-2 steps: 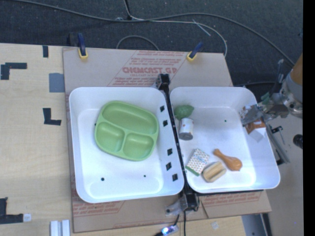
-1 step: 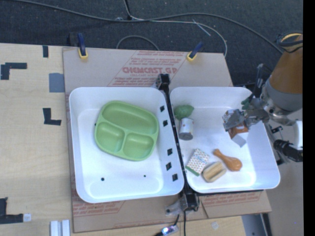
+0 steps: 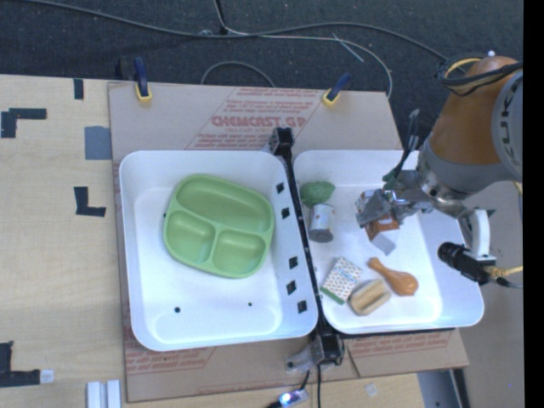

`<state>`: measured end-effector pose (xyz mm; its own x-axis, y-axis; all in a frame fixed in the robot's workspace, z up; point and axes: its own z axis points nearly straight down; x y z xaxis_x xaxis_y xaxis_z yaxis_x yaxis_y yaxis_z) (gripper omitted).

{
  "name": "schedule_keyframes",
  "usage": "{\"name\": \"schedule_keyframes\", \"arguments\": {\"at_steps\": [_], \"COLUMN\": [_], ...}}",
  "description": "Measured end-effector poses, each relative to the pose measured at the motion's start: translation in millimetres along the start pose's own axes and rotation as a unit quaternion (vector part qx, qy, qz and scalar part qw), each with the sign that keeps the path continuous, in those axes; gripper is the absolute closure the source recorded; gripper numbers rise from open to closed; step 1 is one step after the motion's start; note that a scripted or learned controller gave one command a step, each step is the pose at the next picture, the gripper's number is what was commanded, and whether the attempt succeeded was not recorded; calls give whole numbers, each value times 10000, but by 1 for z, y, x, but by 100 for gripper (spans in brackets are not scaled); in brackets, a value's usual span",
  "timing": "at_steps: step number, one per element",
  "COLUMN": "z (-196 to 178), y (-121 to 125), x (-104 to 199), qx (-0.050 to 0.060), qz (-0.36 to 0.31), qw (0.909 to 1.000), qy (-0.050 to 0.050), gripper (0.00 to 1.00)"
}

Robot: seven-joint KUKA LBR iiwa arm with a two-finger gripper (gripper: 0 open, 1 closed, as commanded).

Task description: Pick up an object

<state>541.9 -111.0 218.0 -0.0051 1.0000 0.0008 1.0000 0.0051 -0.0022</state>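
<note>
Tool (image 3: 374, 215) is low in the right bin (image 3: 450, 317), around 12 o'clock of the drumstick (image 3: 393, 277). Something orange-brown sits at its tip; can't tell if it's gripped, and tool opening can't be told.

Other candidates: bread roll (image 3: 369, 297) and checked packet (image 3: 342, 279) at 6 o'clock in the bin, small can (image 3: 320, 223) and green lump (image 3: 317, 192) at 9–10 o'clock. Green tray (image 3: 219, 225) is in the left bin (image 3: 140, 253).

Step looks like the grasp attempt. Next: confirm hold, lift straight up.

Brown board (image 3: 255, 117) beneath bins, two clamps (image 3: 141, 87), cables (image 3: 255, 32), perhaps tape marks
</note>
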Motion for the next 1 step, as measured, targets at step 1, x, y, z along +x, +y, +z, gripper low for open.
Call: {"name": "schedule_keyframes", "arguments": {"at_steps": [1], "z": [5], "y": [-9], "x": [44], "qx": [6], "qz": [4], "qw": [10000], "qy": [0], "gripper": [100]}}
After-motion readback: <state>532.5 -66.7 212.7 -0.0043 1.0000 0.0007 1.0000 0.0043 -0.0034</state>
